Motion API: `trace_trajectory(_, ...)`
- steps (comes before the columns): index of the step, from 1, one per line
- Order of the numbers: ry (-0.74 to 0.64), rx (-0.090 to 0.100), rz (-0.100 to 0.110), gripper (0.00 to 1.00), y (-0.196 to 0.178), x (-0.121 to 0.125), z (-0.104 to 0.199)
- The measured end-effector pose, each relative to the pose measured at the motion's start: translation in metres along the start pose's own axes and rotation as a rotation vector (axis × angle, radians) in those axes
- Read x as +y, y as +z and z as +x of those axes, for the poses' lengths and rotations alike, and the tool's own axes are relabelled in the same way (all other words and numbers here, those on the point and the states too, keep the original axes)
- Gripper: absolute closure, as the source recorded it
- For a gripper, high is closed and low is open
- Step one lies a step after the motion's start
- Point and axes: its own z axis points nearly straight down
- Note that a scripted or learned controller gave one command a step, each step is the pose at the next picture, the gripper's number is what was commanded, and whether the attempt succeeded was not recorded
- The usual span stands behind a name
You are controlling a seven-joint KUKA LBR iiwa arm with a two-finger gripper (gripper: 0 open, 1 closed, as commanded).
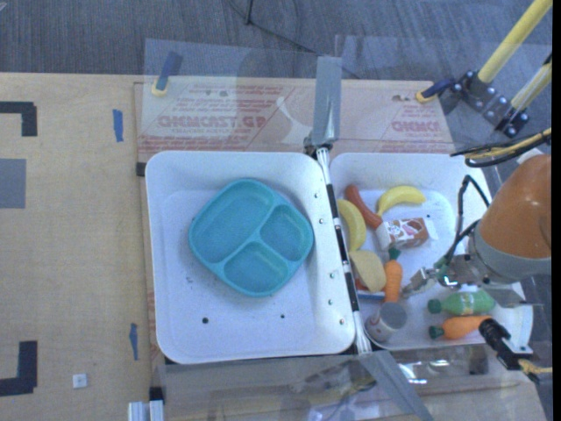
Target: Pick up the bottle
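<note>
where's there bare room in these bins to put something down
Mostly in the left bin: white floor lies bare around the teal divided plate, widest along the front edge and the left wall. The right bin is crowded: bananas, carrots, a snack packet and the green bottle sit close together, with the gripper among them.

A: Where does the camera sit?

B: Fixed above the bench (70,235), looking down at a slant, far enough back to take in both white bins whole.

A: How do they lie in the frame?

B: The left bin (166,323) sits about centre, the right bin (456,169) toward the right edge. The far side of the bench is at the top, with grey floor (105,7) beyond it.

A: And the arm (526,217)?

B: It enters from the right edge.
</note>
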Motion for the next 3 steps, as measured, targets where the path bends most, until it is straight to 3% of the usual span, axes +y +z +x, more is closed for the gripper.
trace_trajectory(1,0.153,0.020,0.001,0.00,-0.001,-0.001,-0.060)
trace_trajectory(2,-0.190,0.009,0.004,0.00,0.000,-0.005,-0.063)
trace_trajectory(3,-0.182,0.000,-0.006,1.00,-0.011,-0.004,-0.068)
